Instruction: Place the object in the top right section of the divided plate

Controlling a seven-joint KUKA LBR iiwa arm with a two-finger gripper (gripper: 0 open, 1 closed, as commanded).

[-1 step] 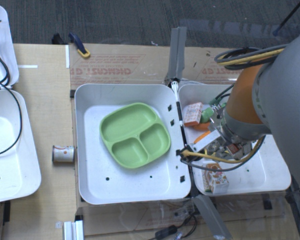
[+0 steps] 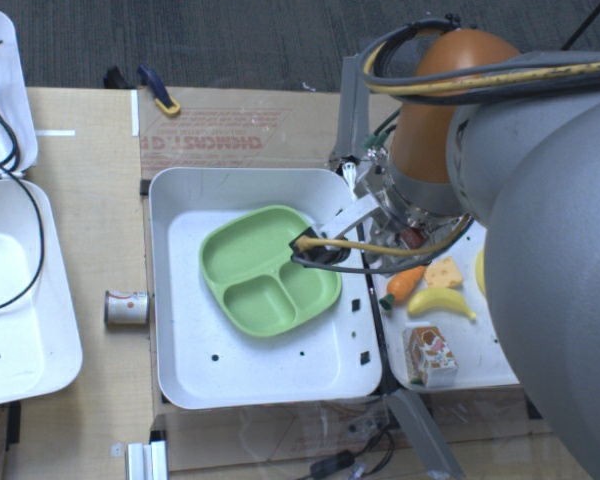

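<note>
The green divided plate (image 2: 263, 269) lies in the middle white bin (image 2: 260, 368), with one large section toward the back and two smaller ones toward the front. My gripper (image 2: 385, 230) hangs under the orange wrist band, over the divide between this bin and the right one, just off the plate's right edge. The wrist hides what lies below it. A small reddish-brown thing (image 2: 412, 236) shows close under the wrist; I cannot tell whether it is held. In the right bin lie a carrot (image 2: 405, 283), a cheese wedge (image 2: 443, 271), a banana (image 2: 442, 304) and a small carton (image 2: 432, 356).
A small can (image 2: 127, 308) lies on the bench left of the middle bin. Another white bin (image 2: 25, 328) with a black cable stands at far left. A blue and yellow clamp (image 2: 158, 90) rests at the back. The arm covers most of the right bin.
</note>
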